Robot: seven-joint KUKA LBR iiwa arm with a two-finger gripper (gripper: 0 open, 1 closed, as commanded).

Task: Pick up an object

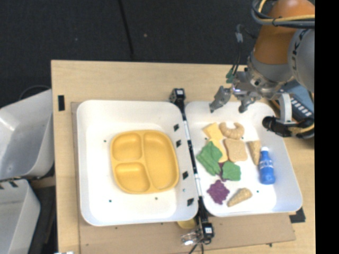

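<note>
The right bin (288,194) holds a cluster of small toy foods; nearest the far end lies a tan croissant (232,129), curled, touching a pale yellow cheese slice (213,132) on its left; below them sits a slice of toast (236,150), and just right of it a tan cone-shaped piece (255,151); a blue bottle (266,166) with a white cap lies near the bin's right wall; two green leafy pieces (210,156) (231,170) lie left of the toast, the larger one near the divider between the bins; toward the near end are a purple bunch of grapes (217,191) and a tan wedge (239,196), just beside each other. The gripper (231,101) hangs over the far end of this bin, above the croissant and apart from it; its two fingers are spread, nothing between them; the grey arm (278,41) with its orange band reaches in from the right. The left bin (90,157) bears a yellow divided plate (144,160) with three compartments; both bins rest on a wooden bench (122,73).
</note>
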